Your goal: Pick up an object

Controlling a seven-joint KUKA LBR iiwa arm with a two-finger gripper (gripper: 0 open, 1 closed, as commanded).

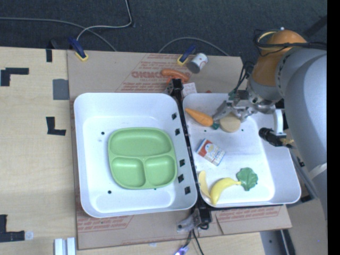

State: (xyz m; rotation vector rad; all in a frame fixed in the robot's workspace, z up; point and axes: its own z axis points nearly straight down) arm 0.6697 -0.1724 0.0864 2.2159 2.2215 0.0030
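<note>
The gripper (227,117) is down in the right bin (276,174), right by the round tan potato (230,125); I cannot tell if it is wide or closed. An orange carrot (198,116) lies just left of the potato.

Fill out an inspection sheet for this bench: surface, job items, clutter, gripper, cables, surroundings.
Surface: cardboard-covered bench bearing left bin and right bin, side by side.
Job items: right bin holds carrot, beige round piece, small carton, banana, broccoli; left bin holds green divided plate.
Clutter: orange toy and grey cylinder on the cardboard behind the bins.
Gripper: gripper low in the right bin, by the beige piece; grasp cannot be judged.
Cables: white cable across the dark floor.
Surroundings: blue clamps at the cardboard's far edge.
</note>
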